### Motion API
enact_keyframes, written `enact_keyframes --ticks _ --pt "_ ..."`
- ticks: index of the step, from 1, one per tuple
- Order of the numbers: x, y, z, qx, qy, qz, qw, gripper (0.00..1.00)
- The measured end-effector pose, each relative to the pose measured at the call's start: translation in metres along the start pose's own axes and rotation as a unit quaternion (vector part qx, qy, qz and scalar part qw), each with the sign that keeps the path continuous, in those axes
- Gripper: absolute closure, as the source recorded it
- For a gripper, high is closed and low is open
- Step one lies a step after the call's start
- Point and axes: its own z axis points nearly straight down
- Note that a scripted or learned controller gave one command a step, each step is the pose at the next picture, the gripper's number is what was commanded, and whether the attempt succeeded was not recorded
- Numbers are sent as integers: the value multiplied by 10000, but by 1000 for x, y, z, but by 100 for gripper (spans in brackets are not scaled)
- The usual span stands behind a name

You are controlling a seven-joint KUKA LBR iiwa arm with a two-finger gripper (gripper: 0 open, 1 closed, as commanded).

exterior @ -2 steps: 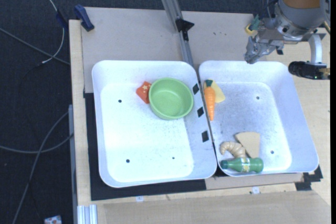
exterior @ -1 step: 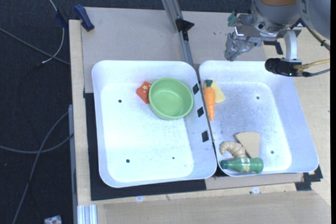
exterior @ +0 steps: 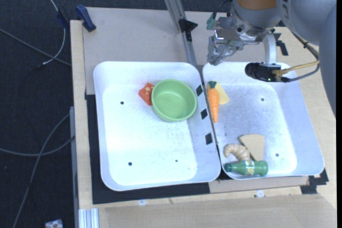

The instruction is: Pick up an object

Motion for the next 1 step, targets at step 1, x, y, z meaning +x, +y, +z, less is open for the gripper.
enact_keyframes --ticks 1 --pt "53 6 2 -20 -5 4 10000 100"
